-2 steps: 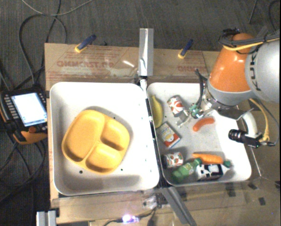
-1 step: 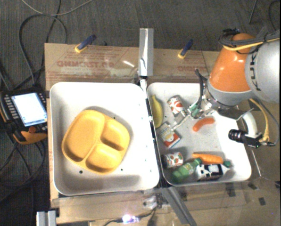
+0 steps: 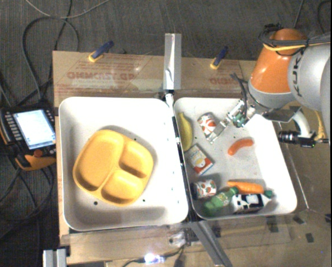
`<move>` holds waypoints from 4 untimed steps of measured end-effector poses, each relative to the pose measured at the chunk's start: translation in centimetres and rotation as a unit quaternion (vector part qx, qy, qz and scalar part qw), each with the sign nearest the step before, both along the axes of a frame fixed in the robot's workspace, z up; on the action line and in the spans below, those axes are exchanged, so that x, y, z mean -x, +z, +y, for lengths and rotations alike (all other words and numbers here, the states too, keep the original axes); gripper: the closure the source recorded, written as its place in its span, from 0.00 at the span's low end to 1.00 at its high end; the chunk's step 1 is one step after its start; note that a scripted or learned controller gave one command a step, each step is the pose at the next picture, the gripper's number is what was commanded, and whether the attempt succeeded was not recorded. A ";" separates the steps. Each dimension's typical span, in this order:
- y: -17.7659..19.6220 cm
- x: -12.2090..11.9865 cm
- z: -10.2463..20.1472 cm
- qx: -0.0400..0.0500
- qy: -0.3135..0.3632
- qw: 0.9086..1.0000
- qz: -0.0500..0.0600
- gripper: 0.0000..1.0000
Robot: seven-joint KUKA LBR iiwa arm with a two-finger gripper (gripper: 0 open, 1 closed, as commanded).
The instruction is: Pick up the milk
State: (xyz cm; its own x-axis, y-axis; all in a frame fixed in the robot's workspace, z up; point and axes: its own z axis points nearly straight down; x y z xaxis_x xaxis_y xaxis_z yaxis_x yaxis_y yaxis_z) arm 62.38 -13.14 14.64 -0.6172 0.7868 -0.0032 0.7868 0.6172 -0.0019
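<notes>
A: Milk point(image 3: 248, 202) where?
B: One carton, right bin's point(image 3: 283, 171) front edge, by 1 carrot point(image 3: 245, 187). You've 2 cans point(image 3: 208, 125).
A: Gripper point(image 3: 237, 117)?
B: Over back; grip state can't tell.

Dark grey carpet floor point(image 3: 127, 15) all round. Loose cables point(image 3: 43, 15) looping across it at top left, more at top right. Desk point(image 3: 127, 74) topped with brown cardboard sheet, faint reversed print on it. Two blue-and-yellow clamps point(image 3: 101, 51) pinning cardboard's far edge. Handheld tablet pendant point(image 3: 29, 129), screen lit, lying on floor left of desk. Bright glare spot at bottom centre.
</notes>
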 end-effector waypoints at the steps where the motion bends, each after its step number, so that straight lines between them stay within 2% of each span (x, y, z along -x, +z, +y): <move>1: 5.3 -3.8 -5.7 0.000 0.044 0.999 -0.001 0.00; 2: -5.4 2.6 -0.8 -0.001 0.079 0.997 -0.001 0.00; 3: 0.3 -0.7 -3.3 -0.001 0.029 1.000 -0.001 0.00; 4: -5.7 0.9 -0.8 -0.001 -0.075 0.997 -0.005 0.00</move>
